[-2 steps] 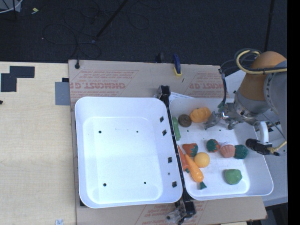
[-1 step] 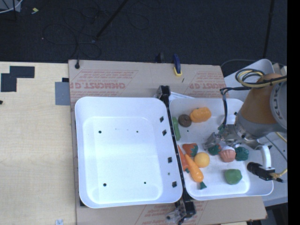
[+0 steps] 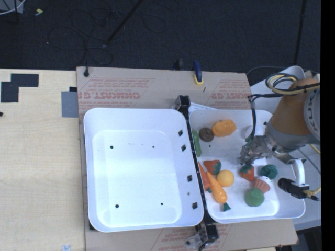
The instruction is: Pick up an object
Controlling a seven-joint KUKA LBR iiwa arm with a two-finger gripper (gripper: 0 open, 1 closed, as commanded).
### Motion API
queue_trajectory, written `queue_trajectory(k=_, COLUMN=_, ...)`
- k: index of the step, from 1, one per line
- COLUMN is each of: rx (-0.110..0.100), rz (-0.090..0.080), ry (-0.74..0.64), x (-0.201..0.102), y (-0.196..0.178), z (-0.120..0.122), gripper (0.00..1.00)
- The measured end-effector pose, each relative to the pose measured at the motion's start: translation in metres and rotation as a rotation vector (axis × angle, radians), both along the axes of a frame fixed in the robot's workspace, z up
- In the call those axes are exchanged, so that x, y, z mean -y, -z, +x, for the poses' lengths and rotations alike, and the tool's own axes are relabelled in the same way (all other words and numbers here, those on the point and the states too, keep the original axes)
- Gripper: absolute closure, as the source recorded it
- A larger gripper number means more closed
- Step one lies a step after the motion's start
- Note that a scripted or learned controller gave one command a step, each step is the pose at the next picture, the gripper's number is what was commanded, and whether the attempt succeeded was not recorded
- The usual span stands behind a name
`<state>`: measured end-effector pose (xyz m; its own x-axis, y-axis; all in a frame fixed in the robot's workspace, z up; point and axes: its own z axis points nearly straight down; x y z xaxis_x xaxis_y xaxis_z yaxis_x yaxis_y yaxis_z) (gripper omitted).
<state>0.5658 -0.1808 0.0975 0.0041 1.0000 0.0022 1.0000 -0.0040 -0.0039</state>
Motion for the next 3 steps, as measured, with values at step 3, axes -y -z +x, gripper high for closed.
queue_trajectory(k=3, rx=0.009, rz=-0.004, ry=-0.008, x=0.017, y=-0.059, z=-0.013, gripper=1.0)
